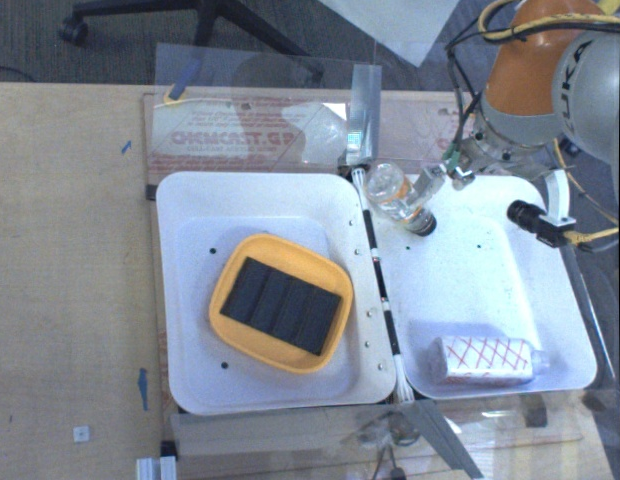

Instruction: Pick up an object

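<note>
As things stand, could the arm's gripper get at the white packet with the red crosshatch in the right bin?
Probably yes. The packet lies alone at the near end of the right bin, nothing on it or against it, while the gripper sits at the far end by a clear glass object.

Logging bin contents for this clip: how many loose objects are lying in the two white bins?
3. A yellow tray with dark inserts in the left bin; a red-checked white packet at the right bin's near edge; a clear object at its far-left corner, by the gripper.

Wooden bench (pixel 60 268), two white bins (pixel 190 368) side by side
</note>
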`<state>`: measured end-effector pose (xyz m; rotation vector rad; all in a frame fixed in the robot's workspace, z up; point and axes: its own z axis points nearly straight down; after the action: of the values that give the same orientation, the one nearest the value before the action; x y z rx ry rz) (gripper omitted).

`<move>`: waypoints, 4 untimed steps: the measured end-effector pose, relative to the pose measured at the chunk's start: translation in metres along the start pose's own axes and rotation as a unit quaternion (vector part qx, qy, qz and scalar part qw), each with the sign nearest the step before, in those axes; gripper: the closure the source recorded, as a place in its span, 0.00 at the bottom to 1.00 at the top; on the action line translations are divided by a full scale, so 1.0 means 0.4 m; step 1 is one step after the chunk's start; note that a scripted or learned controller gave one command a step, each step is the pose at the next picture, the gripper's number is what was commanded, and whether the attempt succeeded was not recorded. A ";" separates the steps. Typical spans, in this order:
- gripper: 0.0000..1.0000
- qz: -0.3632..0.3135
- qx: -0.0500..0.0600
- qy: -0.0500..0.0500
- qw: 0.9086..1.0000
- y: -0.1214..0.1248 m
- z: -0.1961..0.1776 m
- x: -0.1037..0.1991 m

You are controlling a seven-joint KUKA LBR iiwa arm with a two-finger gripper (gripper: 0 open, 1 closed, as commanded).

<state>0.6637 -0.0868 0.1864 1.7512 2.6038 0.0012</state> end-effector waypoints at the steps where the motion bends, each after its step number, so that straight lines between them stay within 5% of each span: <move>1: 0.00 -0.014 0.002 0.001 1.000 -0.010 0.148 -0.046; 2: 0.00 0.011 0.003 0.008 1.000 -0.009 0.158 -0.074; 3: 0.00 -0.186 0.007 0.003 0.982 -0.048 0.217 -0.140; 4: 0.00 -0.186 0.007 0.003 0.982 -0.048 0.217 -0.140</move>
<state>0.6674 -0.1459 0.0998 1.2398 2.8955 -0.0119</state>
